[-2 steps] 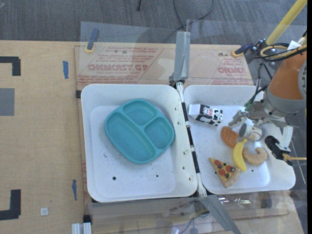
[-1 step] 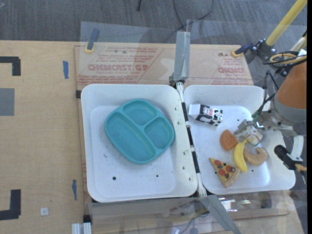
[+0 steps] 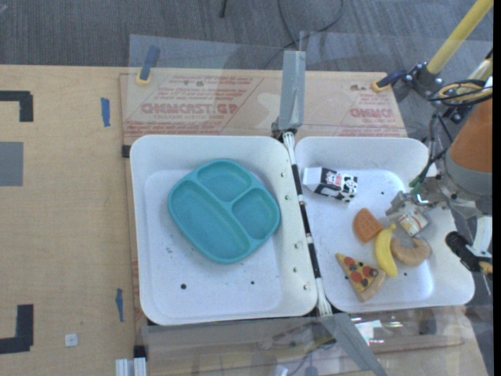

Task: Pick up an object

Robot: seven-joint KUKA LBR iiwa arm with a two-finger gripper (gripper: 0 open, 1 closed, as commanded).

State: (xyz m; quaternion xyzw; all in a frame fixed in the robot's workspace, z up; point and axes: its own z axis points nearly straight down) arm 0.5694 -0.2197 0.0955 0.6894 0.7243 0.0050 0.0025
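Gripper (image 3: 409, 210) hovered over the right bin (image 3: 376, 288), reaching beside the banana (image 3: 384, 251); finger state unclear. Next: descend squarely.

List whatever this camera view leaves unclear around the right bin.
- Pincer: small and blurred at the right bin; whether it grips anything cannot be told.
- Small pale object under it: too blurred to identify.
- Arm: cut off by the right edge.
- Milk carton: print too small to read.
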